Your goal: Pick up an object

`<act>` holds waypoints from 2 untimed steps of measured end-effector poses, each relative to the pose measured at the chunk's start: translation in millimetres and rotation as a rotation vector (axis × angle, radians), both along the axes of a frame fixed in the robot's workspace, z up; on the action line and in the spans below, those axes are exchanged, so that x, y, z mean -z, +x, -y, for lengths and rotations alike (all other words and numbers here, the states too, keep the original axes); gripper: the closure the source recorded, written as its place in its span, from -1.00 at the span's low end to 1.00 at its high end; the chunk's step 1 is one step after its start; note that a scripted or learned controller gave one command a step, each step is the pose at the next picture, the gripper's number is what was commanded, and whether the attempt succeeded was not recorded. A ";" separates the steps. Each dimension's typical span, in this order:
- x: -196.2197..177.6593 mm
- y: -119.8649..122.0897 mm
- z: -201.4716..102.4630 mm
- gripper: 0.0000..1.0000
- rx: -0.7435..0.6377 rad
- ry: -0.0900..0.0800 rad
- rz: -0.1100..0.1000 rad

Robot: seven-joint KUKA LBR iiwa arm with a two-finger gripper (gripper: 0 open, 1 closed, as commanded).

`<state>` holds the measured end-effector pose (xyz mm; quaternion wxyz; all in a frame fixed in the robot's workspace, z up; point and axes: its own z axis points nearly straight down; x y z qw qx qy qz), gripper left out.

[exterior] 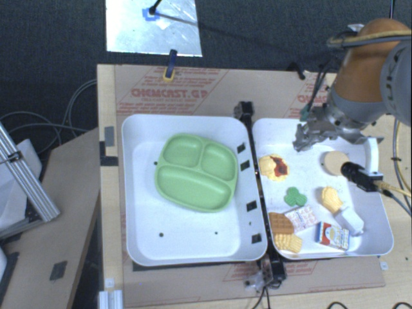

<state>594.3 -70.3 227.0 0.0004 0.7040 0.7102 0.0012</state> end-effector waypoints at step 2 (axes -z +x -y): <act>4.1 -17.0 -95.8 1.00 -0.001 0.001 -0.002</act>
